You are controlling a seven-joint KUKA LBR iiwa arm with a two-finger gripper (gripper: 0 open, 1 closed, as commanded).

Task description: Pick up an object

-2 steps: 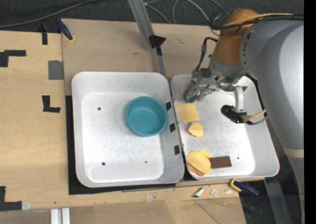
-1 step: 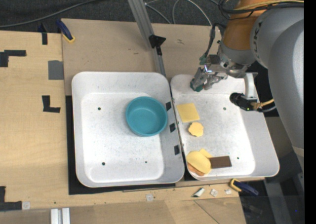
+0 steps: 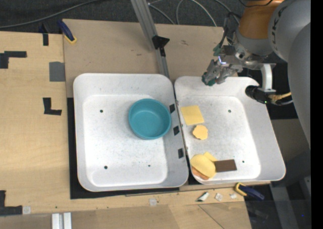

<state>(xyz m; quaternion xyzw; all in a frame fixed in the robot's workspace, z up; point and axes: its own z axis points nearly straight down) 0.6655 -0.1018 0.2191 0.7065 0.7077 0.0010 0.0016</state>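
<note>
From the camera view, the bench carries two white bins side by side. The left bin (image 3: 91,167) holds one teal bowl (image 3: 149,118), upright, near the middle. The right bin (image 3: 262,142) holds several small things: a flat yellow square (image 3: 192,114) near the upper left part, a small orange-yellow piece (image 3: 201,132) just below it, and near the front rim a rounded yellow item (image 3: 203,164) touching a flat brown bar (image 3: 225,165).

The gripper (image 3: 211,78) hangs over the far rim of the right bin, above the yellow square and apart from every object. Whether it is open or closed cannot be told from here (the tip is small and dark against the bin), and nothing is seen in it.

As a judgement, the objects in the right bin look like light toy food, stiff and probably a little smooth. The yellow square lies very flat, so there is little edge to catch; it may slip away. The rounded yellow item at the front stands higher and seems easier to take across its sides. The bowl is also light, and its rim could be pinched.
</note>
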